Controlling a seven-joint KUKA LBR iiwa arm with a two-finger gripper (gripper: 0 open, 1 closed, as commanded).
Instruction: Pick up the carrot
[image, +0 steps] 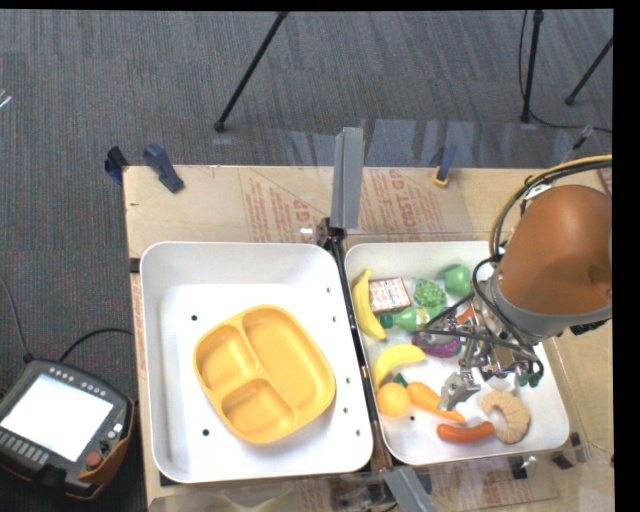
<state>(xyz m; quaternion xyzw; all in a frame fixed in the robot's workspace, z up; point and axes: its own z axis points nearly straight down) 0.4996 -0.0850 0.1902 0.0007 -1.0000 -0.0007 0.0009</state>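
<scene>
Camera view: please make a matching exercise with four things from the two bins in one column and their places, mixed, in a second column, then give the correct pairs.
Things:
1. yellow plate
2. carrot
3. bread piece
4. small box

Places:
A. right bin, near its front right corner
B. left bin
C. right bin, toward its back, beside a banana
D. right bin, just below the gripper, next to an orange

Pairs: 1-B, 2-D, 3-A, 4-C

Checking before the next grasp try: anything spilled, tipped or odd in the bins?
Nothing stands out. The toy food lies jumbled but inside the right bin; the carrot lies flat just below the tool. The yellow plate sits flat, at an angle, in the left bin.
</scene>
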